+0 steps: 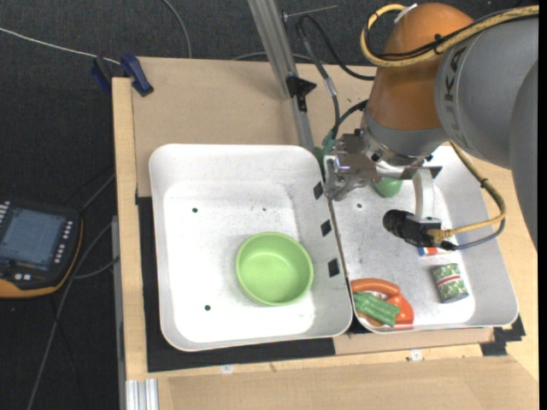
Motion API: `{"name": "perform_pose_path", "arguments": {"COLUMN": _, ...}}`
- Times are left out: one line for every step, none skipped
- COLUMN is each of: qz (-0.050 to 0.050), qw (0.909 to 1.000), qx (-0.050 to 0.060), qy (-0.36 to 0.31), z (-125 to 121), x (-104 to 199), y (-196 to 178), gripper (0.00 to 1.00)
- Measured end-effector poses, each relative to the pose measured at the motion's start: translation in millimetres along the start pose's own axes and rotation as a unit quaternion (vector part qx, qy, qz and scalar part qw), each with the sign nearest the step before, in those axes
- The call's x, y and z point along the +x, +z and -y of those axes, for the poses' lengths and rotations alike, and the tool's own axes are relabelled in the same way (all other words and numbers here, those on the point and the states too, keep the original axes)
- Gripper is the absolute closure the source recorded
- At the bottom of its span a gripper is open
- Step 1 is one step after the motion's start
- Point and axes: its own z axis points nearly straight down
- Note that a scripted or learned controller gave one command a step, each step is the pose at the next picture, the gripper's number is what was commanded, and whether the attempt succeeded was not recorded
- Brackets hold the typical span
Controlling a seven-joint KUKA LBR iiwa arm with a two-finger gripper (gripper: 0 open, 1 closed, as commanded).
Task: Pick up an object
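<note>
Far left, off the bench, a handheld control pad (34,246) with a dark screen and orange edge lies on the dark floor, with cables running across the carpet behind it. A blue clamp (135,73) sits at the back left corner of the wooden bench (214,101).

The left bin (171,178) holds a light green bowl (273,268), upright, resting toward the front right part of the bin floor, well apart from the bin's back wall.

A metal pole (273,37) rises at a slant from behind the bins, near the line where the two bins meet.

The right bin (487,254) lies just beside the left one, their walls touching. At its front left corner sits an orange-red dish with green vegetable-like pieces (380,304) on it. Further right, near the front, a small can with a green patterned label (450,282) lies on the bin floor. Between those and the arm, a small red, white and blue item (430,246) lies close to a black fitting with a yellow cable.

The arm (479,67) reaches in from the right, its orange band above the wrist. The gripper (346,173) hangs over the back left of the right bin, close to the shared wall. A green object (389,184) shows just beside the wrist, partly hidden; whether it is grasped cannot be told, nor can the gripper's state.
</note>
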Motion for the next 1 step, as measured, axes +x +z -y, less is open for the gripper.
{"name": "perform_pose_path", "arguments": {"qz": 0.000, "qw": 1.0000, "qx": 0.000, "qy": 0.000, "z": -12.6, "x": 49.3, "y": -8.2, "gripper": 1.00}}
